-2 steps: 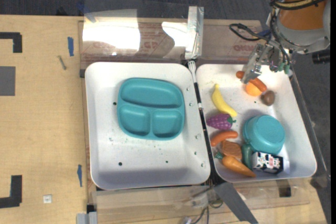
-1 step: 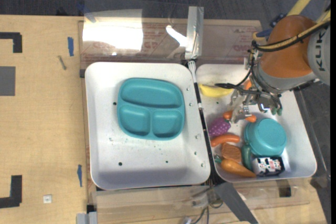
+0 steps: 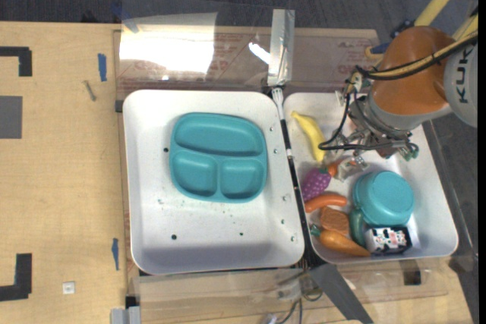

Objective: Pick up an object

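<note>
One banana (image 3: 308, 133) lies just left of the gripper (image 3: 357, 160).

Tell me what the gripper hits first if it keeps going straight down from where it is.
Probably the bare floor of the right bin, beside the teal cup. The gripper hangs between cup and banana; depth is unclear.

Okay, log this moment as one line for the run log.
arm: over right bin | tool: low beside banana and grapes | lifted: nothing seen | left bin: teal tray
</note>
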{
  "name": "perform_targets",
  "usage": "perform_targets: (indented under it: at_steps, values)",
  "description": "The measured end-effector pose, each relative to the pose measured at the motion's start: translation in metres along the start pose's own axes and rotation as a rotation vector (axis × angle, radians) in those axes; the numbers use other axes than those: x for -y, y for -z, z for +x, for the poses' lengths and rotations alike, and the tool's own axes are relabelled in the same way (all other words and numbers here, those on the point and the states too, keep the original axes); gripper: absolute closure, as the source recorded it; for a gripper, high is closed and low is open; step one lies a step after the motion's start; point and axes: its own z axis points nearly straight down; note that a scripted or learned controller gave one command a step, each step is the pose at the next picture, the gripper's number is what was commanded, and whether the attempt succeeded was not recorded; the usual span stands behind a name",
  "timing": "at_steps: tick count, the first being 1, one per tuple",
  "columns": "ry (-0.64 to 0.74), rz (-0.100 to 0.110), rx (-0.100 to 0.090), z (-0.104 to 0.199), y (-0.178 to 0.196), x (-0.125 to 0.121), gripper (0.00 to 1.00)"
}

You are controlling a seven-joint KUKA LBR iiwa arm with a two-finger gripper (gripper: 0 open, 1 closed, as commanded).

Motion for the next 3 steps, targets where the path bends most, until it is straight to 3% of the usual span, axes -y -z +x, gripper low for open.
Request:
perform_targets:
  at_steps: [1, 2, 3]
  values:
    - [-0.001, 0.0, 0.0, 0.001, -0.001, 0.0, 0.0]
    - [0.028, -0.001, 0.003, 0.035, 0.001, -0.017, 0.0]
    - [0.028, 0.005, 0.015, 0.03, 0.014, -0.016, 1.0]
